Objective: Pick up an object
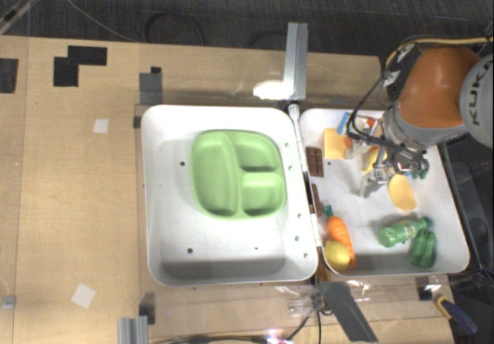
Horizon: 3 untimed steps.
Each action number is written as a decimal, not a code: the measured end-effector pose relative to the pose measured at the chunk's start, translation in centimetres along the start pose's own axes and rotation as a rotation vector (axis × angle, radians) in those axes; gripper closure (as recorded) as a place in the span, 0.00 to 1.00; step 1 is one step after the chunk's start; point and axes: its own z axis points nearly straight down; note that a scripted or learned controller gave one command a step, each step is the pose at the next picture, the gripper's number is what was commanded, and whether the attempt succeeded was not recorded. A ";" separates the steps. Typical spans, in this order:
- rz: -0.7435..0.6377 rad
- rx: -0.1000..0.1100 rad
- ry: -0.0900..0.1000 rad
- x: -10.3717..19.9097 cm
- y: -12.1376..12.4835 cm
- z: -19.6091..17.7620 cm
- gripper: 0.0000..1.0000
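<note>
Yellow oval plastic piece lies just right of the gripper, touching or nearly so; whether its pincer is spread cannot be told.

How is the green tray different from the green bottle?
The green tray is pale green, wide and flat, with compartments; the green bottle is darker, small and lying on its side. The tray sits alone in the left bin; the bottle shares the right bin with other toys. Both are green.
</note>
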 end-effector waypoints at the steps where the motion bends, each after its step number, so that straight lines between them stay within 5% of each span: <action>1: -0.163 -0.002 0.000 -0.3 4.9 0.0 0.00; 2: -0.336 -0.001 0.000 0.8 1.5 -0.1 0.00; 3: -0.206 -0.001 -0.001 1.8 1.6 -0.1 0.00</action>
